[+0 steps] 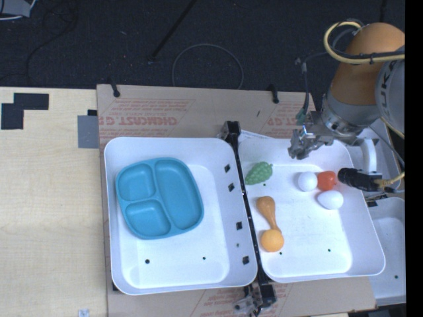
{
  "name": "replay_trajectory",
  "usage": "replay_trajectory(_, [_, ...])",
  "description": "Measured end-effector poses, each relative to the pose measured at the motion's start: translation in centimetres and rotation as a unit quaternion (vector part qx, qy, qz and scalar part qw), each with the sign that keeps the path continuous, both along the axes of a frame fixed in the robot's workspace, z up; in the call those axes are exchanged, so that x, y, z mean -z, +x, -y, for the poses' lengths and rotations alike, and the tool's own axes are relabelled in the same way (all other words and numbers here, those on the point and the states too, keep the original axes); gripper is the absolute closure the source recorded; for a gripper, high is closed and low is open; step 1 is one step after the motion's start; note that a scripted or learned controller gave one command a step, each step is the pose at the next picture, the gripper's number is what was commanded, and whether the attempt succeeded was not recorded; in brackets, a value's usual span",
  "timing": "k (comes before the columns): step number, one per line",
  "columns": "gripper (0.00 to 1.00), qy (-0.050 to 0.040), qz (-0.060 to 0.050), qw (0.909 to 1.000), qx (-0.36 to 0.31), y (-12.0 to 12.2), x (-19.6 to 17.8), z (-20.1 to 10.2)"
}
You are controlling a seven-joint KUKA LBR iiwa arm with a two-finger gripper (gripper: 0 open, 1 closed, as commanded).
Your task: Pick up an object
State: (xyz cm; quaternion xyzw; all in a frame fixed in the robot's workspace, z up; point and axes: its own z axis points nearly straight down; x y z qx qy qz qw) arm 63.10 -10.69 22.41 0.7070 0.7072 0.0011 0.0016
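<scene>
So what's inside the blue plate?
The blue plate sits in the left bin. Its three compartments show only bare blue plastic, no toys or food. What lies underneath it, between plate and bin floor, is covered and can't be seen.

Arm [370, 78] showing at upper right of frame: orange rounded band up top w/ grey housing beneath. Yellow cable [340, 41] looping beside the orange part, thin dark wires trailing down the left side. Small metallic gripper [301, 147] sitting at its lower end, approx. silver-grey w/ dark bits.
</scene>
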Motion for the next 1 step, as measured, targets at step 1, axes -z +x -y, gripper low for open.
replay_trajectory(1, [1.00,0.0002,-0.001,1.0000,0.000,0.04,-3.99,0.18])
